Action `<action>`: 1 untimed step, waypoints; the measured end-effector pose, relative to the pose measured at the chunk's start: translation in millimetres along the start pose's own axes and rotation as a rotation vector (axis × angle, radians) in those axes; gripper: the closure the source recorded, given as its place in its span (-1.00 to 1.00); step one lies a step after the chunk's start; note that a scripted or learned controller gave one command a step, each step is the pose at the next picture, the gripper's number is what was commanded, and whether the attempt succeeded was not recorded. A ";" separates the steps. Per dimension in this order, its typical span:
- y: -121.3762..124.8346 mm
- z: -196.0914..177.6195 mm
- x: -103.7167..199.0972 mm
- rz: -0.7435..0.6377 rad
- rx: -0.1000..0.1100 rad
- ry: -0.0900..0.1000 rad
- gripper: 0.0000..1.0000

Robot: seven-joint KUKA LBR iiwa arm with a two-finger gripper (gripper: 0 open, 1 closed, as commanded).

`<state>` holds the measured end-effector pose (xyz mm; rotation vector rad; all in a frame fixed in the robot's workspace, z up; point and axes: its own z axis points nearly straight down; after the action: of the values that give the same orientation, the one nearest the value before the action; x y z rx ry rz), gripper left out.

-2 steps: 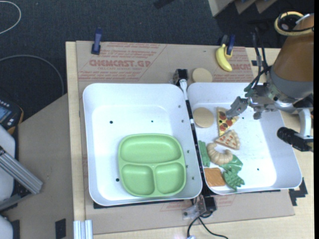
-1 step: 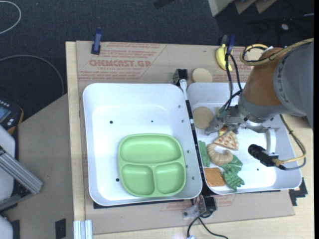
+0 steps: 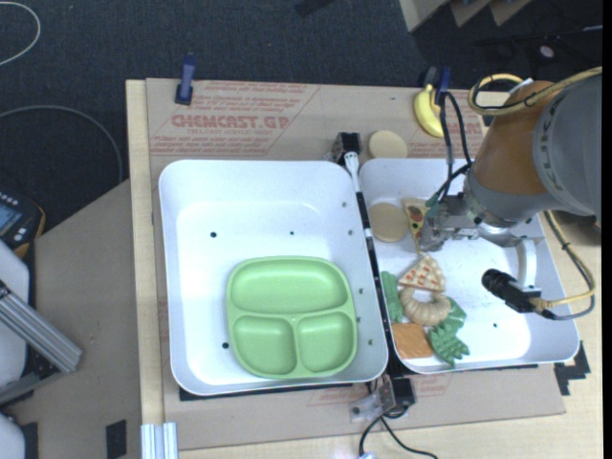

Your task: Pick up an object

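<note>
Toy pizza slice (image 3: pixel 421 275), a tan triangular plastic wedge, lies in the right white bin (image 3: pixel 497 338) touching a beige ring-shaped toy doughnut (image 3: pixel 424 306); it looks light, stiff and slick, best pinched across its edges. Just beyond it hangs the gripper (image 3: pixel 432 240); whether it is parted or closed I cannot tell.

A green tray (image 3: pixel 290 316) fills the left bin's (image 3: pixel 191 256) lower half; its upper half lies open. Toy food (image 3: pixel 425 299) crowds the right bin's (image 3: pixel 535 347) left side.
</note>
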<state>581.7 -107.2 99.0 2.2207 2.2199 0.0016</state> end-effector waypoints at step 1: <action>-12.0 -91.7 161.3 -0.017 -0.008 0.007 1.00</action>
<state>569.5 54.2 190.6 2.2015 2.2376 0.0185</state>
